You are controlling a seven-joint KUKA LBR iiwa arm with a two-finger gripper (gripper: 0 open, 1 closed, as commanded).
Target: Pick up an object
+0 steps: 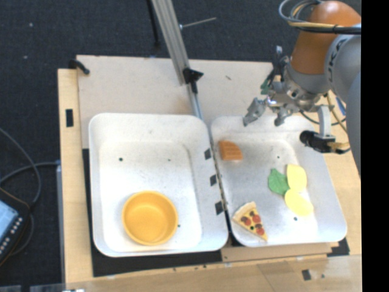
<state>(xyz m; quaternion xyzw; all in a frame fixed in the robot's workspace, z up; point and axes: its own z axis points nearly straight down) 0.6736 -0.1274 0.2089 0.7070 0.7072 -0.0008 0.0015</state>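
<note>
- The pizza slice [250,219] lies at the near edge of the right bin [328,224], beside two yellow pieces [296,188] and a green one [278,180].
- The claw [267,114] hangs open and empty above the far rim.
- I judge this as the approach step: next it must choose one object and descend over it.
- The bread [230,151], brown and flat, lies nearest to the claw.

This looks like a robotics lab: a plywood bench [140,84] on dark carpet [36,35], two white bins [103,132] side by side, an aluminium camera pole [170,29] (bolted at the far side), loose cables [18,169] on the left
</note>
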